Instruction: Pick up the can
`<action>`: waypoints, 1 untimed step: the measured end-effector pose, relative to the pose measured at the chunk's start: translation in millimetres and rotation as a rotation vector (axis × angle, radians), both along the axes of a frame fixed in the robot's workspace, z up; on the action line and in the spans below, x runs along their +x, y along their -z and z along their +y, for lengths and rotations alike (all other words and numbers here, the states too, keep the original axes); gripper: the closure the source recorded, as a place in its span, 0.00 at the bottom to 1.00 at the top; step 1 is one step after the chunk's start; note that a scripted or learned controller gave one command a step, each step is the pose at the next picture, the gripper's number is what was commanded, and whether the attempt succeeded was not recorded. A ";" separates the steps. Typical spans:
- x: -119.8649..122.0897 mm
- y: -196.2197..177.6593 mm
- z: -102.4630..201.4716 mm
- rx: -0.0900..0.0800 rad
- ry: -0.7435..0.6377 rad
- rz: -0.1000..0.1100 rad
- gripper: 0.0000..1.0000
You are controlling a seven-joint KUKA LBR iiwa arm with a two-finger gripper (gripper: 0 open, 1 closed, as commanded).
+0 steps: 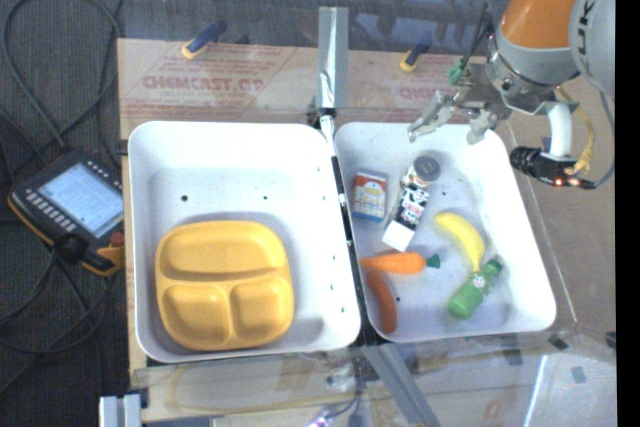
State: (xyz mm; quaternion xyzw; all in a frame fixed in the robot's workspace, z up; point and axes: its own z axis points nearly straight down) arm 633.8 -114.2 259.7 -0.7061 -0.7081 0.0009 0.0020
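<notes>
The fingers (452,118) are spread apart with nothing between them, poised above the right bin's (522,205) far rim, the orange-banded arm (560,5) slanting in from the right. The can (427,167), small, round and grey-topped, stands just below them beside a black-and-white carton (413,203).

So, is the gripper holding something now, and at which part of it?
Nothing is held. The gripper hangs open above the far end of the right bin, and the can stands below it, untouched.
</notes>
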 end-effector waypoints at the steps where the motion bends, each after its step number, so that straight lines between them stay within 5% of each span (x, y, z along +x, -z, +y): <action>1: -17.5 84.9 -63.1 -0.004 0.075 0.001 0.00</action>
